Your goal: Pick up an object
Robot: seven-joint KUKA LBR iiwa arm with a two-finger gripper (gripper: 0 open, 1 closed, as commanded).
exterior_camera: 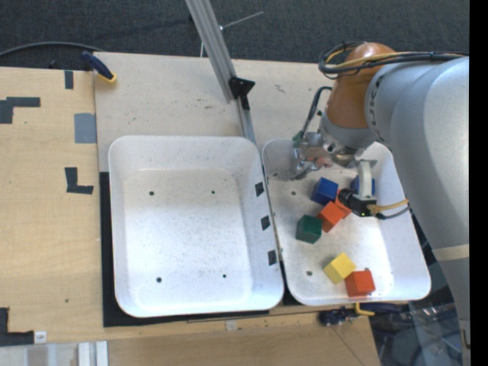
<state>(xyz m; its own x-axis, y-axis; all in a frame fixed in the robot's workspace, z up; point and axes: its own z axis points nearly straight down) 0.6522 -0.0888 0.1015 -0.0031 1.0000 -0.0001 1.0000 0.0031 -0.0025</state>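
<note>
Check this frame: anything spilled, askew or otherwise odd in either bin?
Nothing stands out. All five blocks, blue, orange, green, yellow and red, lie inside the right bin, loosely scattered. The gripper hovers by that bin's far corner.

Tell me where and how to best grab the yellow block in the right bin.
Grip the yellow block across its two free side faces, coming straight down from above. It lies flat on the bin floor, turned diagonally, with the red block close at its lower right, so probably put the fingers on the sides away from that neighbour.
</note>
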